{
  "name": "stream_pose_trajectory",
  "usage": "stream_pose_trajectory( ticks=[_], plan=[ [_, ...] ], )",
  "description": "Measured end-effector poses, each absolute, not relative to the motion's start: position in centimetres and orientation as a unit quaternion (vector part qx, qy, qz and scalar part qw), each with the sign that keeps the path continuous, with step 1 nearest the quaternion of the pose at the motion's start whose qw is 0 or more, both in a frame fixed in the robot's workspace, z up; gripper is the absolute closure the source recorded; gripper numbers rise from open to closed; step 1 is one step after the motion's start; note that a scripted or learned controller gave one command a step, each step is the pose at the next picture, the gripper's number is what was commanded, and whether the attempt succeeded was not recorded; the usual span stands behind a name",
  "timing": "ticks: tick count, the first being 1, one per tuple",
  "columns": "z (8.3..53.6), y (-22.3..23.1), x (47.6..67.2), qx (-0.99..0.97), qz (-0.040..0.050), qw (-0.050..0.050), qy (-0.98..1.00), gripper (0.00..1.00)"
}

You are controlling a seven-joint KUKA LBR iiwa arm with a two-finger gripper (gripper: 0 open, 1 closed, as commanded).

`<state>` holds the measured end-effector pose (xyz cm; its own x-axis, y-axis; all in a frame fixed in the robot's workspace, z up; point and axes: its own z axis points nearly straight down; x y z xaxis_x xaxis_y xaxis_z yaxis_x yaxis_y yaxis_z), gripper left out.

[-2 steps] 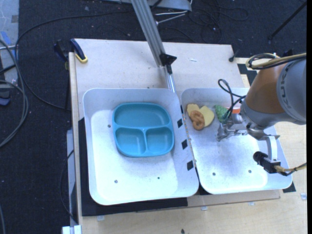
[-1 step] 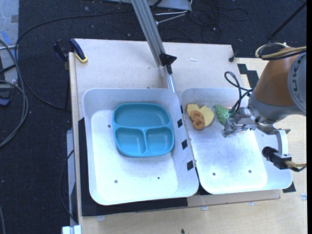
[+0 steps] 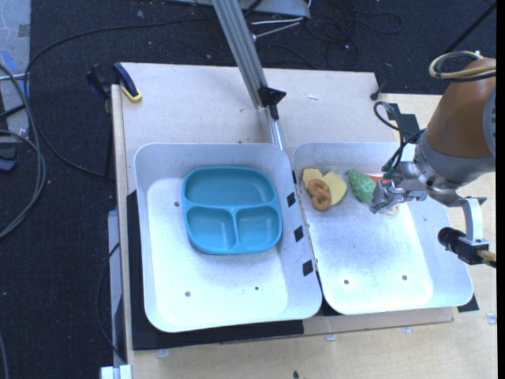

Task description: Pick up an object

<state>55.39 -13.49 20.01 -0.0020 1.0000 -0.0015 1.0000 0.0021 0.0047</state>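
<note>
Camera view: gripper [image 3: 384, 204] hanging low in right bin [image 3: 410, 290], just beside green object [image 3: 362, 185], likely lining up grasp; finger opening unclear, nothing visibly held. Yellow piece [image 3: 334, 185] and brown ring [image 3: 319, 193] lying alongside.

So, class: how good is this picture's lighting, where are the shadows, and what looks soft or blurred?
Camera view: lighting is even and diffuse, with no hard glare on the white bins; a faint shadow lies beside the blue tray; the gripper and the small food items beside it look soft, their detail too small to resolve.
</note>
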Motion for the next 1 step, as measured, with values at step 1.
stream_pose_trajectory(
  ticks=[1],
  plan=[
    [25.31, -13.51, 55.52, 0.706, 0.0013, 0.003, 0.708, 1.00]
  ],
)
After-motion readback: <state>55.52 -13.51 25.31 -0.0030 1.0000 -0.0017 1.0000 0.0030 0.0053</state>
